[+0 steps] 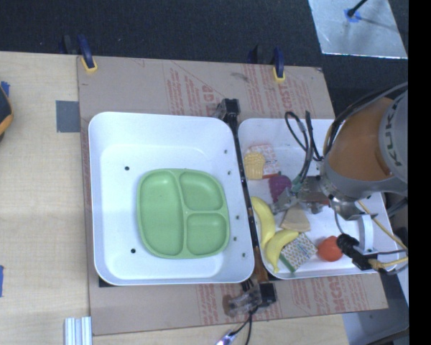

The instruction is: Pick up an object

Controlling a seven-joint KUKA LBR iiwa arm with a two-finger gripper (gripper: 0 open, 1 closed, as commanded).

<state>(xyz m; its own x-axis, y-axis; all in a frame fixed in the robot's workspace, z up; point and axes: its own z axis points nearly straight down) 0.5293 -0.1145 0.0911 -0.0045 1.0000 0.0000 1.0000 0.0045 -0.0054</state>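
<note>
Right bin [269,129]: holds the clutter, named here from its near edge to its far one.
Sponge [298,251]: patterned, nearest.
Tomato [330,249]: beside it.
Bananas [267,227]: along the left wall.
Gripper [296,196]: low over a tan block [296,220]; possibly touching it.
Purple item [279,186]: just left of the gripper.
Corn [254,165]: farthest.
Left bin [111,131]: green plate [182,212].

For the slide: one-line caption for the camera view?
Arm over right bin of toy food; green tray in left bin.
</note>
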